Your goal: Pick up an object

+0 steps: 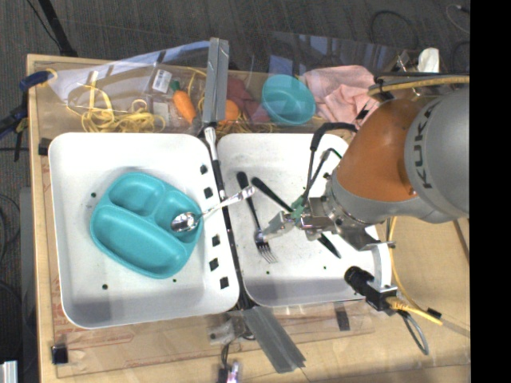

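The arm reaches in from the right and its gripper (281,224) sits low in the right bin (279,290), close by the head of a black-handled fork (257,218) whose tines point toward the bin's near wall. A second dark utensil (271,194) lies crossing just behind the fork's handle, and another dark piece (329,244) pokes out beneath the wrist. Whether the jaws are spread or pressed together I cannot tell — the metal tip and the fork's neck blur into one another, and nothing is plainly seen between them.

In the left bin (72,214) a teal divided plate (140,226) carries a spoon (185,223), bowl resting in the plate's right-hand compartment, handle running out over the divider between the bins. Beyond the bins on the bench (447,294) sit a teal bowl (287,98), a pink cloth (343,86) and a clear bag of yellow bands (112,102).

The fork looks the likeliest target, being just beside the gripper. To take it well, I judge the jaws should straddle the narrow neck or the handle across its width, not along it, and settle right down to the bin floor before closing — a flat thin utensil slips out of a high pinch. Keep clear of the crossing utensil so only one thing is gripped, then lift straight up and slowly; a grip far off the fork's middle may let it swing or drop.
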Robot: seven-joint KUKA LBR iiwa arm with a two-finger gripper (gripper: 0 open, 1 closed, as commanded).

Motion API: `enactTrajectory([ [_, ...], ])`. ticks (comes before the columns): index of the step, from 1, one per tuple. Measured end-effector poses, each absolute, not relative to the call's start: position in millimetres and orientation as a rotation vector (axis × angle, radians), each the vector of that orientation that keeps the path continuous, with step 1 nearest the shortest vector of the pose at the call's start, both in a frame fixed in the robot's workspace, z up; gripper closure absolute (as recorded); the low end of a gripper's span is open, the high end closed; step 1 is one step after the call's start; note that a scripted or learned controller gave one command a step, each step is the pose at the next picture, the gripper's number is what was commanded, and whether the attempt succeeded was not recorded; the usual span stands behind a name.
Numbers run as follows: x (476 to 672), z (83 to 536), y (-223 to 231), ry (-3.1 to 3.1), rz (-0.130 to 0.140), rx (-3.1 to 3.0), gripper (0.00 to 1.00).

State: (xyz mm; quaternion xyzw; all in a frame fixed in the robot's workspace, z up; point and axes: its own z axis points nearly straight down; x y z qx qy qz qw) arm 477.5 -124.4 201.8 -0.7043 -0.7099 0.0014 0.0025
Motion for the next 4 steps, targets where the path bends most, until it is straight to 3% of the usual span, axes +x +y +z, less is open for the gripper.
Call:
enactTrajectory([
  [1,493.0,90.9,-127.6,-2.146,0.001,-2.291,0.0],
  [2,571.4,91.7,-151.4,-2.146,0.002,-2.291,0.0],
  [3,595.2,133.3,-188.1,-2.126,0.001,-2.311,0.0],
  [4,601.7,133.7,-168.0,-2.077,0.001,-2.356,0.0],
])
